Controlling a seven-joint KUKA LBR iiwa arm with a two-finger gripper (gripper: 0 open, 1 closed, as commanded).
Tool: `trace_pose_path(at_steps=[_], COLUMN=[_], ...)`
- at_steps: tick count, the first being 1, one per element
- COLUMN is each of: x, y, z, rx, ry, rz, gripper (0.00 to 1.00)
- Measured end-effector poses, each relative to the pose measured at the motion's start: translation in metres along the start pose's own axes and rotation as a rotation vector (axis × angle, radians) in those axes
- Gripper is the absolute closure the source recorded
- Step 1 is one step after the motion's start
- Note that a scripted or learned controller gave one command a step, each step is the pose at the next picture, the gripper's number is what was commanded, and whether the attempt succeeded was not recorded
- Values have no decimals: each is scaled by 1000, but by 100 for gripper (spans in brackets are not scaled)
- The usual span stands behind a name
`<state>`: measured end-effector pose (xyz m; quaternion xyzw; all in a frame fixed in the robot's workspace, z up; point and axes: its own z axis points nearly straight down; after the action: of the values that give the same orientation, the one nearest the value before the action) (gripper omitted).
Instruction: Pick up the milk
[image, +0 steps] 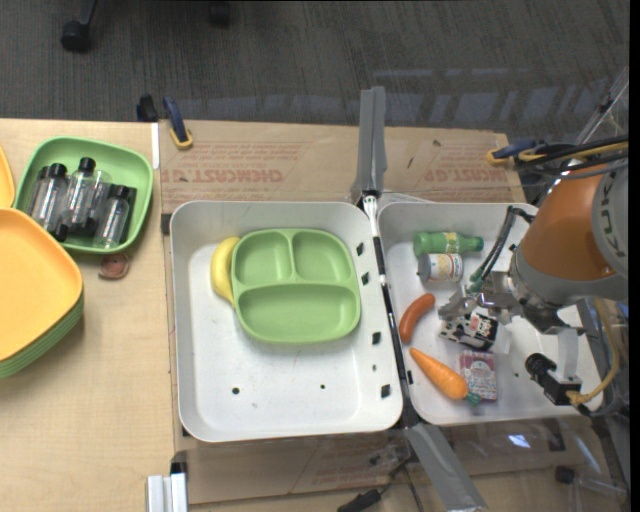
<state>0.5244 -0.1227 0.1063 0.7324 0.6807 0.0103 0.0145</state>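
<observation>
The claw (470, 305) sits down on the milk (478, 325) in the right bin (440, 405); I cannot tell its grip. The close carrot (438, 372) could get bumped

The arm (585, 235) is cut off by the right edge at three o'clock, the stacked orange plates (30, 290) by the left edge at nine o'clock, the yellow item (221, 268) lies half hidden under the green divided plate (295, 283), and the milk carton's (480, 326) print is too small to read.
</observation>
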Motion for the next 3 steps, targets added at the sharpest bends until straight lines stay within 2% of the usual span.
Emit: trace_pose_path(at_steps=[1,2,3], x=[0,36,61], y=[4,107,112], z=[-14,-82,-127], rx=[-12,35,34], ry=[0,5,8], rz=[2,-173,-344], gripper=[100,100,100])
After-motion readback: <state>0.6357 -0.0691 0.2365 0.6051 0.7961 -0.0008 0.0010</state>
